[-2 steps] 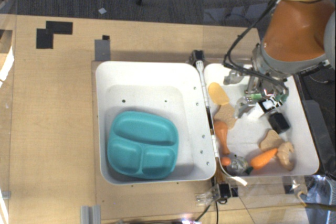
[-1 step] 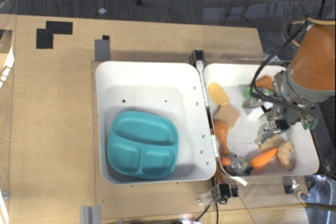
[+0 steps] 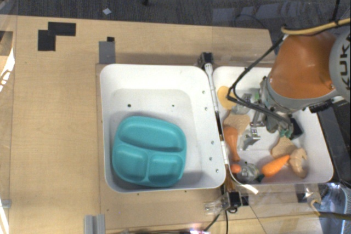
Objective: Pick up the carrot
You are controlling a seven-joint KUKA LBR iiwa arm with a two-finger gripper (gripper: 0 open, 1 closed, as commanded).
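The carrot (image 3: 275, 164) is a small orange tapered piece lying flat near the front of the right bin (image 3: 323, 142). Its thick end points right, toward a beige lumpy item (image 3: 299, 161). My gripper (image 3: 251, 138) hangs under the orange-banded wrist over the middle of the right bin. It sits up and to the left of the carrot, apart from it. The arm's body hides much of the bin's back half.
An orange rounded item (image 3: 232, 143) lies against the right bin's left wall, with a yellow piece (image 3: 223, 94) and a beige piece (image 3: 236, 120) behind it. A dark metallic item (image 3: 245, 171) sits at the front left corner. A teal divided plate (image 3: 148, 150) lies in the left bin (image 3: 151, 82).
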